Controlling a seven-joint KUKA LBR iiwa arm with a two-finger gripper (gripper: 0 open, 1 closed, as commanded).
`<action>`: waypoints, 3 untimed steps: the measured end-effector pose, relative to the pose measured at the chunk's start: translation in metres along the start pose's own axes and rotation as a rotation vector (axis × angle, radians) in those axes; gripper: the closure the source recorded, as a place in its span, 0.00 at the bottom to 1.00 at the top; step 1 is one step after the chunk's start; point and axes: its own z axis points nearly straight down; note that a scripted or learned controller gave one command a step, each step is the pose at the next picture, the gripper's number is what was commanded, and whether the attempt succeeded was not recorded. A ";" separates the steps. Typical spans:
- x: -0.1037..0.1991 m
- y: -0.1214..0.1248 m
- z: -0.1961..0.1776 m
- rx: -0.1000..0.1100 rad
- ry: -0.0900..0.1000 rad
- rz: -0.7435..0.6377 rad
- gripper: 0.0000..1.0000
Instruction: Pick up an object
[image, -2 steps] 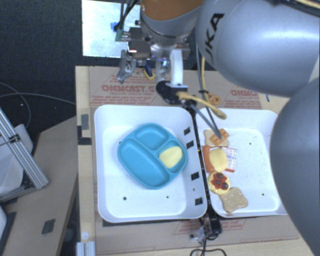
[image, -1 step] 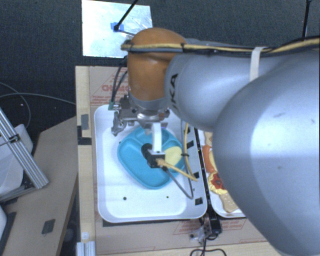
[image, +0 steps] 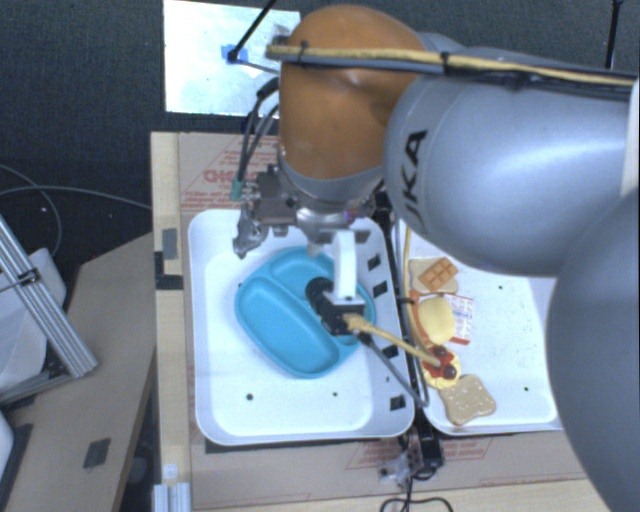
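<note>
The gripper (image: 246, 240) hangs over the far left part of the left bin (image: 225, 400), and I cannot tell whether it is wide or narrow from this angle. That bin and the right bin (image: 520, 330) rest on brown cardboard (image: 200, 165), with a dark backdrop (image: 80, 80) beyond. The blue dish (image: 280, 325), a glossy oval with two compartments, lies in the middle of the left bin, just nearer than the gripper.

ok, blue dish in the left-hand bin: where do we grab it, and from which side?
Probably take the blue dish by its raised rim on the exposed long edge at the view's lower left, coming straight down. It lies flat, open side up, in the bin and looks too wide to span.
</note>
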 end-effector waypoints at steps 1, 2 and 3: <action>0.001 -0.053 -0.227 -0.008 0.004 -0.002 0.00; 0.001 -0.051 -0.230 0.000 0.000 -0.006 1.00; -0.052 -0.021 -0.220 0.004 -0.004 0.008 1.00</action>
